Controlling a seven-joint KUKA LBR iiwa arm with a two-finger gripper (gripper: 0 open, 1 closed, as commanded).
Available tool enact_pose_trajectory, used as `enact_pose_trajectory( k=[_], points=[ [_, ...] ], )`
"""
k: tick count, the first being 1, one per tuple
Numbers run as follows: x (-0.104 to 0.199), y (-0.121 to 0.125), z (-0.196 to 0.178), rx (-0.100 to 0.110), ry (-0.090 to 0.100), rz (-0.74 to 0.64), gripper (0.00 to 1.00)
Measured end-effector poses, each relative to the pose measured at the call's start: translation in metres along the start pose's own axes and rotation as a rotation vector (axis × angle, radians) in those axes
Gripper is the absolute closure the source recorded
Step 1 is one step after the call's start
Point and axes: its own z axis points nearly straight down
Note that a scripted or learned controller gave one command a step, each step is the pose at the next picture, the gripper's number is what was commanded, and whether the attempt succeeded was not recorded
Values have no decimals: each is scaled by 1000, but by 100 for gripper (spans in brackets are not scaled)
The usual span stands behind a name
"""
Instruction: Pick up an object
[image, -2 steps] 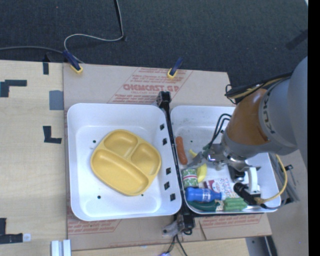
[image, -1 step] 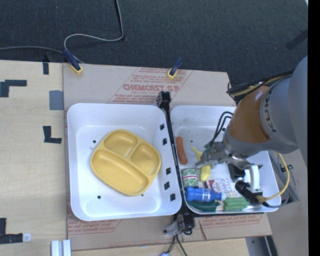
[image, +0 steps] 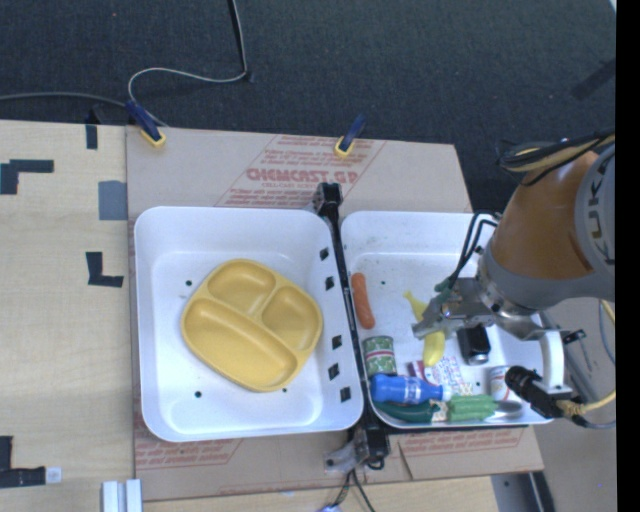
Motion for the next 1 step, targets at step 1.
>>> enact_pose_trajectory(
  k=[1],
  points=[
    [60, 0, -47, 0, 0, -1, 100]
  ],
)
